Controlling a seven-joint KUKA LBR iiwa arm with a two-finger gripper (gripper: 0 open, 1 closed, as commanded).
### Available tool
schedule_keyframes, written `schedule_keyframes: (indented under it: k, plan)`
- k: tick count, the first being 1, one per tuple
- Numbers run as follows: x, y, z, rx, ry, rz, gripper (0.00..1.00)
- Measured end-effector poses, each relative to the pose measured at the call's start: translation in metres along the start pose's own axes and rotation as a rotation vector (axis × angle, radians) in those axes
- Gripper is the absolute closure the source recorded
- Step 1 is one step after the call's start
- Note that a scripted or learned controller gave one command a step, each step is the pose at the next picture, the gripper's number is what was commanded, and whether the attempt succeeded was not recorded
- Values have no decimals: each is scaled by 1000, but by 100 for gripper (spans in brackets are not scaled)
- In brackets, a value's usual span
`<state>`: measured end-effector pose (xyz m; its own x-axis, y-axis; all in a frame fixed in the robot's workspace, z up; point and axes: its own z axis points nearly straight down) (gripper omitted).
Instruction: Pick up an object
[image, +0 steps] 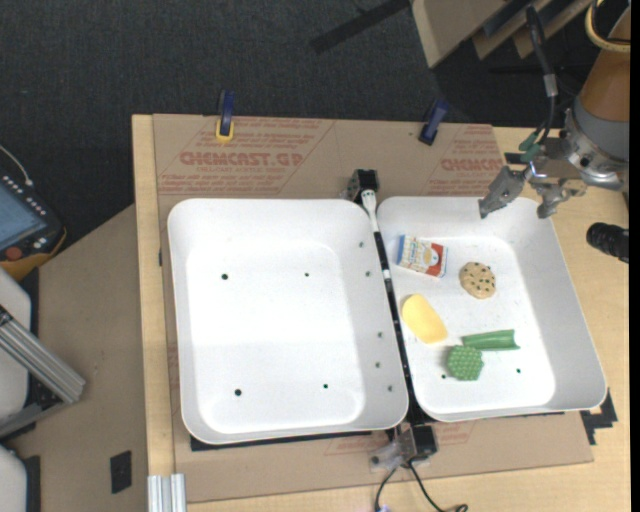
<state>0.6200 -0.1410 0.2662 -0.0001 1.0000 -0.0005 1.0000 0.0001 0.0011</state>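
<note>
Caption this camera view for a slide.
Open gripper above the right bin's far edge; inside lie a carton, cookie, lemon and broccoli.

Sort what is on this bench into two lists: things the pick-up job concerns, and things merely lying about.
Job:
- two-finger gripper, open, above the right white bin's far edge
- small white, blue and red carton
- round chocolate-chip cookie
- yellow rounded block
- green broccoli-shaped toy

Lying about:
- left white bin
- brown cardboard sheet
- blue clamps

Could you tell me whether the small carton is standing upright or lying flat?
Lying flat: the carton shows its broad printed face upward in the right bin.
</note>
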Motion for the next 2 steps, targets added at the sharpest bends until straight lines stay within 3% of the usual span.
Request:
schedule_keyframes:
  k: [1, 2]
  plan:
    - [-34, -27, 187, 16, 3, 4, 0]
    - [-34, -21, 164, -5, -3, 2, 100]
